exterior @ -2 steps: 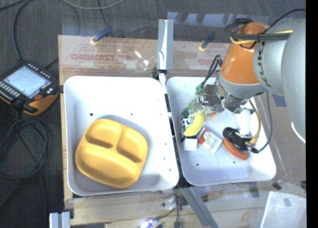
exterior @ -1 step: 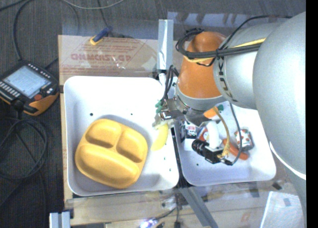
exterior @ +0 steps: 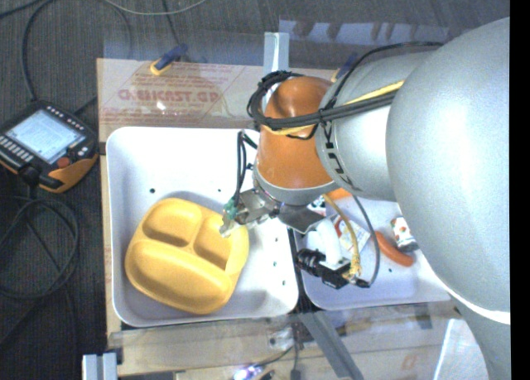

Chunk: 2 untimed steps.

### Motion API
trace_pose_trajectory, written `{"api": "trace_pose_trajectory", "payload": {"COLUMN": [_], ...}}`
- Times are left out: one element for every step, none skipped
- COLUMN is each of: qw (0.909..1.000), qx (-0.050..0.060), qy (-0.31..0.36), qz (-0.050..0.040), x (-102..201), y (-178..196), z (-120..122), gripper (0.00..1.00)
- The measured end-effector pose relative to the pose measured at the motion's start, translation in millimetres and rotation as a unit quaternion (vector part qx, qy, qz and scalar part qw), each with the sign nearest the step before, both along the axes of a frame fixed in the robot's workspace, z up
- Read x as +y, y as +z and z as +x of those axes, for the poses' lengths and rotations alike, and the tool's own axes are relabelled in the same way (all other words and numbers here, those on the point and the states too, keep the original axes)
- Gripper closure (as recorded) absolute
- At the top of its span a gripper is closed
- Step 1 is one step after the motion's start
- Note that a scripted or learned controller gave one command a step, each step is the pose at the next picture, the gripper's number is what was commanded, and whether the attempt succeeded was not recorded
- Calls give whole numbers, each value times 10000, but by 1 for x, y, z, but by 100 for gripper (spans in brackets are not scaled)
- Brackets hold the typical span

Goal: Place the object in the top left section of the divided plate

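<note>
The yellow divided plate (exterior: 187,256) lay in the left bin (exterior: 141,146), toward its lower left, tilted so its three sections sat askew to the bin walls: one broad section toward the lower left, two smaller ones toward the upper right, split by a raised ridge.

The arm (exterior: 290,142) reached in from the right, its orange band above the gap between the two bins. The gripper (exterior: 234,213) hung at the plate's upper right rim, just beside or touching the edge of the nearest small section. Whether the claw was open, closed or gripping anything could not be told; the wrist and cabling hid the fingers from above, and nothing could be seen between them.

The task's thing was not identified with certainty. A small orange and white object (exterior: 396,242) lay in the right bin (exterior: 364,291), near the arm's base side (possibly a candidate, partly hidden by the arm).

The relation that mattered: the plate's top left section lay left and slightly up from the claw, across the ridge. By my reading, the coming move would call for a short shift leftward over the plate before any release.
</note>
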State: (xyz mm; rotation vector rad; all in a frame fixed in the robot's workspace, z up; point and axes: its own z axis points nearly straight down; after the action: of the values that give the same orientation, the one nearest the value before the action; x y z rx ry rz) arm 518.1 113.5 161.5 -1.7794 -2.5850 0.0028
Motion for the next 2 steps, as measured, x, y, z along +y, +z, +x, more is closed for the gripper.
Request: {"api": "trace_pose_trajectory", "payload": {"qw": [9879, 9879], "qx": [-154, -166], "qy": [1546, 1542], "qz": [7, 16], "x": [25, 26], "y": [-45, -35], "z": [46, 47], "gripper": [100, 100]}}
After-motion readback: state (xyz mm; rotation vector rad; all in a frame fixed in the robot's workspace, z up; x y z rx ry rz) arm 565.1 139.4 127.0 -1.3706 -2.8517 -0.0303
